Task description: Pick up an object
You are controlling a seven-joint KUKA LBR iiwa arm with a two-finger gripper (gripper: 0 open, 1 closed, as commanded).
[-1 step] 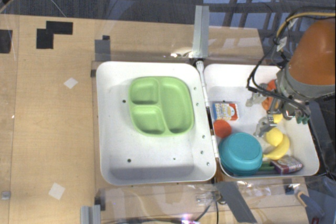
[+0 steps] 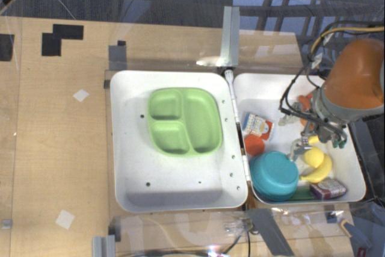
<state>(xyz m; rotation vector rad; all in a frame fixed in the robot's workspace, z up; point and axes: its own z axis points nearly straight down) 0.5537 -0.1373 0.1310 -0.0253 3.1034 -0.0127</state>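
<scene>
- Gripper (image 2: 302, 144) sits low in the right bin (image 2: 358, 185), hanging below the grey wrist and the orange band (image 2: 360, 72) of the arm, which comes in from the right edge of the view.
- Finger state: cannot tell. The tips are small, metallic and partly lost against the clutter; no object is visibly between them.
- Yellow banana-shaped toy (image 2: 317, 164) lies just below and beside the gripper tip, close enough that touching or apart cannot be judged.
- Teal bowl (image 2: 275, 175) rests in the near left part of the right bin, just left of the yellow toy and below the gripper.
- Red object (image 2: 255, 145) sits above the bowl, against the bin's left wall; shape unclear.
- White packet with coloured print (image 2: 256, 125) lies just above the red object.
- Purple-and-white box (image 2: 328, 189) lies in the near right corner, below the yellow toy.
- Small orange-red item (image 2: 305, 102) shows behind the cables near the wrist; too hidden to name.
- Black and yellow cables (image 2: 316, 51) loop from the arm over the far part of the right bin.
- Left bin (image 2: 129, 189) holds a green divided tray (image 2: 183, 121) with three compartments, lying flat near the middle.
- Both bins stand side by side, touching, on the wooden bench (image 2: 54, 147).
</scene>
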